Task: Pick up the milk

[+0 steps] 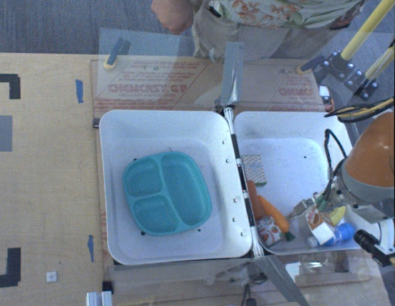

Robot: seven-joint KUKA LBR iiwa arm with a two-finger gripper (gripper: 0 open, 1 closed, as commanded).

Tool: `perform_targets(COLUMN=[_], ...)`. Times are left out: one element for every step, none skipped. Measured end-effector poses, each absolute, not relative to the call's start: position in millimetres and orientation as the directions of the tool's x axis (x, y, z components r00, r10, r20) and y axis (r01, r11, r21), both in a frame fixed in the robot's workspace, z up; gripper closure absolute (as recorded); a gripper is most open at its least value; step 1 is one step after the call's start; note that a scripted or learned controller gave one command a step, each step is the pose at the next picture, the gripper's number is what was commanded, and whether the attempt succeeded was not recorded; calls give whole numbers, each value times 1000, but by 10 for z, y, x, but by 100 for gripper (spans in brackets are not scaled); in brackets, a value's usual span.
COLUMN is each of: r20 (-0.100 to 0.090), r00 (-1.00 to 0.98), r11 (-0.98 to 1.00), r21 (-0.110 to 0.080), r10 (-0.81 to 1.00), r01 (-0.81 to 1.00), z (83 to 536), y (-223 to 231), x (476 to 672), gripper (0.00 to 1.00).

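Note:
The milk (320, 228), a small white carton with a red end, lies in the right bin (283, 139) near its front right corner. It rests against a blue bottle (341, 234) and a yellow piece (337, 214). The arm's orange band (376, 161) hangs over the bin's right side. My gripper (310, 208) reaches down from it, right at the milk's upper left edge. The wrist and cables hide part of it, and I cannot tell whether it touches the carton.
A carrot (271, 212), a red-and-white pack (268, 230) and a small patterned carton (253, 169) lie along the right bin's left wall. A teal divided plate (166, 193) sits in the left bin (120, 132). A person in a floral shirt (274, 5) stands behind the bench.

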State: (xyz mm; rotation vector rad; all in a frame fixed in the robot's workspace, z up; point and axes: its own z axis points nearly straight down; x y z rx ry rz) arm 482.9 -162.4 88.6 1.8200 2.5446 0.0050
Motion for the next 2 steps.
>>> perform_targets(r20=[-8, -1], r00=[-317, -403], r11=[317, 403], r21=[14, 1], r10=[948, 915], r01=[948, 915], z=[991, 1921], y=[-1645, -685], x=[4831, 4802], gripper=[100, 100])
